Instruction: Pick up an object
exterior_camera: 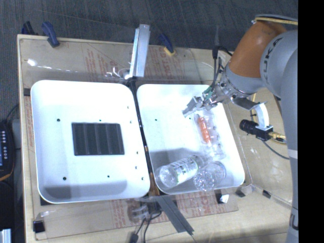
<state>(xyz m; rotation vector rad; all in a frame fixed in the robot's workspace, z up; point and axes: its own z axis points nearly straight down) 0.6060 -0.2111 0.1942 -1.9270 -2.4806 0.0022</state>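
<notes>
My gripper hangs low over the upper right part of the right bin. Directly below it in the view lies a clear plastic bottle with an orange label, its top end touching or just under the gripper. A second clear bottle with a pale label lies on its side at the bin's near edge. Beside it on the right is a crumpled clear container. In the left bin a flat black ribbed block lies near the middle.
A metal bar stands at the far end of the divider between the bins. Blue clamps grip the bench's far edge. A black fitting with a cable sticks out right of the right bin.
</notes>
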